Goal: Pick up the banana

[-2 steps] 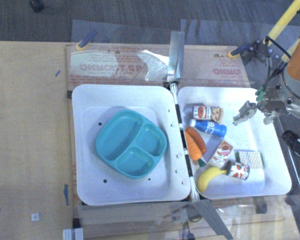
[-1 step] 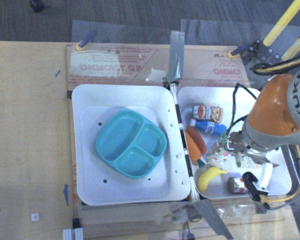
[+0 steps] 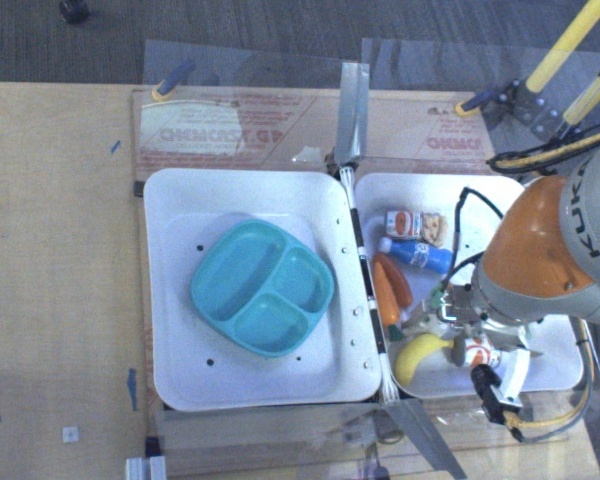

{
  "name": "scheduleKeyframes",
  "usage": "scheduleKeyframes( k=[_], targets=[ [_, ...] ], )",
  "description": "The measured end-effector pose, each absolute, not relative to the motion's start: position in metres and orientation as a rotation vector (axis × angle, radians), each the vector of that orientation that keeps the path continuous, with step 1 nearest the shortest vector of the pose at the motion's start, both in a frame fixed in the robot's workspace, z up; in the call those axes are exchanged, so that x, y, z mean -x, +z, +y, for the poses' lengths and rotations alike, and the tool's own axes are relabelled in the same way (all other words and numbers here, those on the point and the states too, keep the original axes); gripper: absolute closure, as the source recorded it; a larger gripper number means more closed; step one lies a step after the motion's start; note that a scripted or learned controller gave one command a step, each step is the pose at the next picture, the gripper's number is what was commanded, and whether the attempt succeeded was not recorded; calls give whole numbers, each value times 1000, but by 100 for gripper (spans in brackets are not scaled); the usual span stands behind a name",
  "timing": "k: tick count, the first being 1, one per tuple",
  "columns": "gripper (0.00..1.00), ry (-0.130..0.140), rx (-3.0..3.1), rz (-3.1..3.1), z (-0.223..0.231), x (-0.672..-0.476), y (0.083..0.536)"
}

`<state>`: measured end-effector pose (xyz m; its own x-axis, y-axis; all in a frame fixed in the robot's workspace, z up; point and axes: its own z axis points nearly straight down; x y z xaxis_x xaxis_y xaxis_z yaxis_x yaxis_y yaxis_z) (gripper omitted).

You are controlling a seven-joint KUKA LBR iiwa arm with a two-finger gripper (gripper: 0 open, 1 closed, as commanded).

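Observation:
The yellow banana (image 3: 416,357) lies in the right bin (image 3: 555,376), in its front left corner. The gripper (image 3: 454,334) hangs low over the banana's right end, and its body covers that end. The grey arm with the orange band (image 3: 536,250) reaches in from the right and hides much of the bin's right half.
An orange carrot (image 3: 391,289) lies just behind the banana along the bin's left wall. Farther back are a blue bottle (image 3: 420,256) and a small printed packet (image 3: 415,225). A teal divided plate (image 3: 263,286) sits in the left bin (image 3: 170,268). A small red-and-white item (image 3: 483,355) is under the wrist.

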<state>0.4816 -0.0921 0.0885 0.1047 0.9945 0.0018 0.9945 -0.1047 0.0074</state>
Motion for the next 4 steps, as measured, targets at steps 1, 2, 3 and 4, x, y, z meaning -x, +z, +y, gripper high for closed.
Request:
scheduleKeyframes(
  k=[1,2,3,4],
  targets=[
    [100,13,-2333,2093,-93,-482,99],
    [0,13,-2333,2093,-93,-482,99],
    [0,11,-2161,2276,-96,-482,89],
    [0,11,-2080,2342,-96,-483,89]
  ],
)
